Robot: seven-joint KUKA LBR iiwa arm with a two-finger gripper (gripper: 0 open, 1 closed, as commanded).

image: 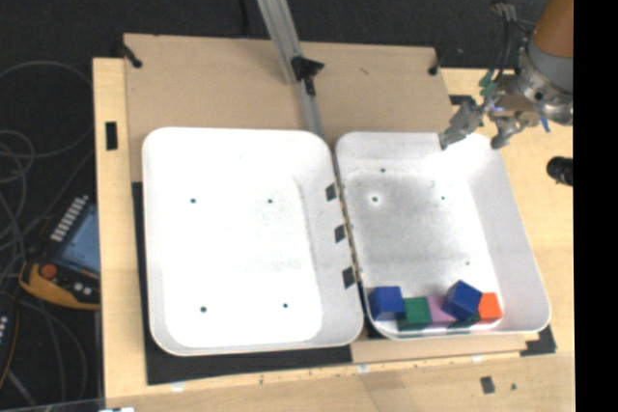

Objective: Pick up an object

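Observation:
Several small blocks lie along the near wall of the right bin (pixel 512 236): a blue block (pixel 386 300), a green block (pixel 416 312), a pink block (pixel 440 311), a second blue block (pixel 464 299) and an orange block (pixel 490 306). My gripper (pixel 477 132) hangs over the far right corner of that bin, well away from the blocks. Its two fingers (pixel 456 131) are spread apart with nothing between them.
The left bin (pixel 159 236) sits beside the right one, joined by clips along the middle. A slanted metal rail (pixel 280 24) runs from the top of the view down to the bins' far edge. Cables and a handset (pixel 68 256) lie at the left.

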